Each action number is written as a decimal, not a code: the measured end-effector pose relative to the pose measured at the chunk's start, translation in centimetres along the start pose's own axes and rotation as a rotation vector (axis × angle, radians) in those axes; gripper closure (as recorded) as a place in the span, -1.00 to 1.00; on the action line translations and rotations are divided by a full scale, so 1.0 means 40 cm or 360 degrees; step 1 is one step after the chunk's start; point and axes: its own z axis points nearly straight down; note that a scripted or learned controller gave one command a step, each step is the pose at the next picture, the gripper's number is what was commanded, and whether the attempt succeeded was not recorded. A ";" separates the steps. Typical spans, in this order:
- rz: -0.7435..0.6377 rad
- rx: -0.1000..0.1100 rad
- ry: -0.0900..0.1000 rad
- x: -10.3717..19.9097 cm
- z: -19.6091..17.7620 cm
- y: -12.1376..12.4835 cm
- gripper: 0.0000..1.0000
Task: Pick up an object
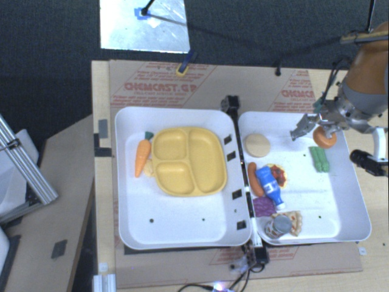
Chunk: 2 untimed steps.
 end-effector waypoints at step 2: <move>0.0000 0.0007 0.0002 0.032 0.240 -0.015 -1.00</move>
